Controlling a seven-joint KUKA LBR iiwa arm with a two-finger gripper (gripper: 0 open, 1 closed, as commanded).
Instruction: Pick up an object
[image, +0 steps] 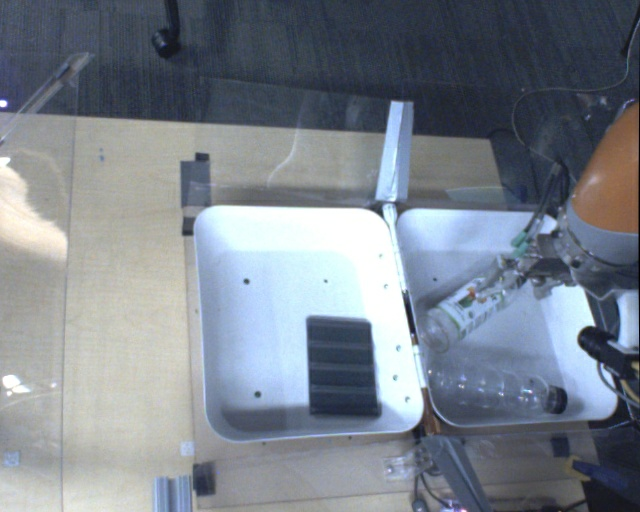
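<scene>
A pale wooden bench (110, 330) carries two white bins, with dark carpet at twelve o'clock. The left bin (250, 250) holds a black ribbed block (342, 366). In the right bin (450, 240), the gripper (510, 278) is clamped on a green-labelled bottle (465, 310); a clear bottle (495, 392) lies at six o'clock.

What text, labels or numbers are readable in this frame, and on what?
None can be read.
Small labelled bottle in the right bin: green and red print on its white label, too blurred to read.
Clear plastic bottle: no print visible.
Black ridged block in the left bin: no markings visible.
</scene>
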